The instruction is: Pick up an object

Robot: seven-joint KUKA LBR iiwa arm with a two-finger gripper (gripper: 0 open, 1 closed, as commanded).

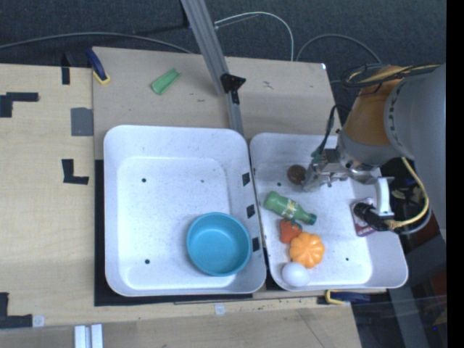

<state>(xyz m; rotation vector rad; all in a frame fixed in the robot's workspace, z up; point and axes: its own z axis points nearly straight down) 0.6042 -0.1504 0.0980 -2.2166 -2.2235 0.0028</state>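
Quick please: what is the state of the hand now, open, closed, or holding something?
Hand: cannot be told; it sits low in the right bin beside the small brown object, and nothing is visibly held.

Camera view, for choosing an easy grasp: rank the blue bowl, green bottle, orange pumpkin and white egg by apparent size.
1. blue bowl
2. green bottle
3. orange pumpkin, close to the bottle
4. white egg
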